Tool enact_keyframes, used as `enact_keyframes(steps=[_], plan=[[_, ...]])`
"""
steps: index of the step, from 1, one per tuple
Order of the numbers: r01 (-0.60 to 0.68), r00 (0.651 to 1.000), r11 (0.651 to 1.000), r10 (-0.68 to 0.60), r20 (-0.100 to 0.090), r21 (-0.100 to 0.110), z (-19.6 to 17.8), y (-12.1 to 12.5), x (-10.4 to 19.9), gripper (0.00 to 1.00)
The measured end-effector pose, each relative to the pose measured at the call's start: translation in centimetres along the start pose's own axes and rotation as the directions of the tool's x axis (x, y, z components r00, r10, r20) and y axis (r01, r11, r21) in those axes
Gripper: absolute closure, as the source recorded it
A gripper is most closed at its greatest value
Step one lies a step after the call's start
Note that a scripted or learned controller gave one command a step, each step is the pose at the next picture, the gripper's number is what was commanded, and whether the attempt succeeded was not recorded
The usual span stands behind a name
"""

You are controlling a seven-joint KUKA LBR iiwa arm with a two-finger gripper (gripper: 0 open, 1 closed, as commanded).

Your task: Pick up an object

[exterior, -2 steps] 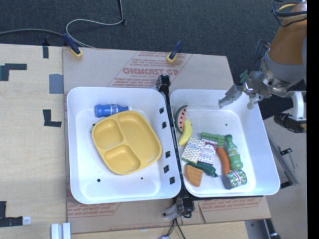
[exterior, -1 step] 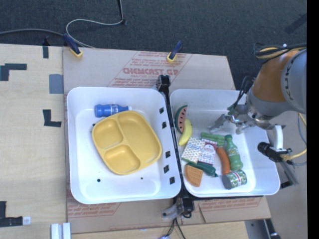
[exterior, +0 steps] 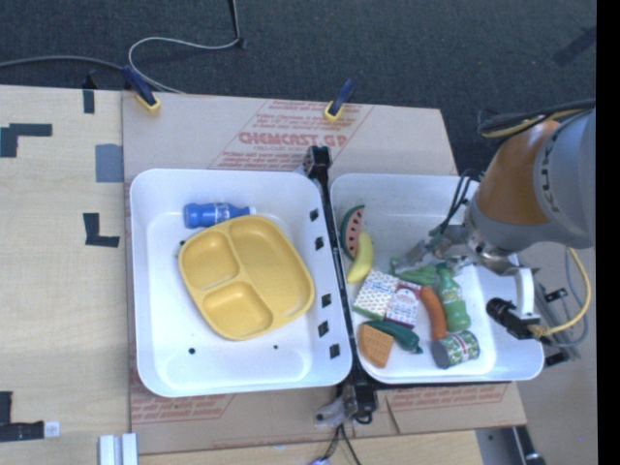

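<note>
No obj lifted yet. Likely targets all in right bin (exterior: 387, 194): green bottle (exterior: 449, 296), carrot (exterior: 432, 313), can (exterior: 457, 348), carton (exterior: 389, 298), banana (exterior: 362, 257). Gripper (exterior: 426, 258) low over the pile, just above the bottle; fingers spread, nothing seen between them. Grasp + lift left. Left bin (exterior: 155, 337): yellow tray (exterior: 244, 275), blue bottle (exterior: 215, 213).

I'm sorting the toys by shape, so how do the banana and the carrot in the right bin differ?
The banana is yellow and curved; the carrot is orange and straight. The banana lies against the bin's left wall beside the watermelon slice; the carrot lies further right, beside the green bottle below the gripper. Both are long, narrow toy foods in the right bin.
</note>
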State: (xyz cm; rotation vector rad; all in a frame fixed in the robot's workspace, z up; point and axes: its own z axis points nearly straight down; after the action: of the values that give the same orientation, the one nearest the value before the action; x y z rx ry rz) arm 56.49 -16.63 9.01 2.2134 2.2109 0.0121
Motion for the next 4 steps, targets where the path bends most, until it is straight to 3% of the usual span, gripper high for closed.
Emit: enact_keyframes(steps=[1,2,3,4], plan=[[0.001,1.000,1.000,-0.001,-0.001,0.000,-1.1,0.1,0.0,1.00],[0.004,1.000,1.000,-0.004,-0.003,0.012,-13.5,3.4,4.4,1.00],[0.003,1.000,1.000,-0.003,-0.003,0.015,-13.4,3.3,4.3,0.00],[0.001,1.000,1.000,-0.001,-0.002,0.014,-0.8,2.7,1.7,0.00]])
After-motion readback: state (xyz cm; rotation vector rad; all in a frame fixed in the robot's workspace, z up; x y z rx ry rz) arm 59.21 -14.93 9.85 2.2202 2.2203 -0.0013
